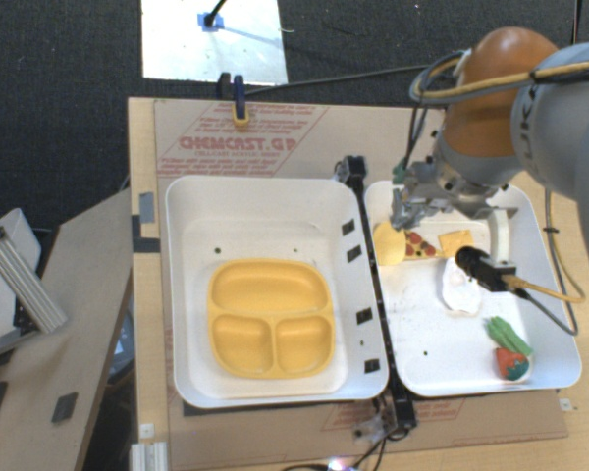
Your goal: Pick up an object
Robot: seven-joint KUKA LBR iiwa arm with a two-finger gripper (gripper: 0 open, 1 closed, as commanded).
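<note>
The gripper [405, 220] hangs low over the right bin [422, 356], at its far left corner tight against the dividing wall; I cannot tell if it is open or closed. Just beneath lies a smooth rounded yellow lump [388, 244], with red bits [424, 249] and a flat yellow square [456, 239] beside it. A crumpled white piece [459, 290] and a green-topped red toy [510, 351] lie nearer. The left bin [191, 263] holds a glossy divided tray [271, 317].

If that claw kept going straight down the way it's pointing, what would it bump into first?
Most likely the rounded yellow piece in the right bin, which appears to lie just under the gripper. The small red bits beside it are close too; depth is hard to judge here.
</note>
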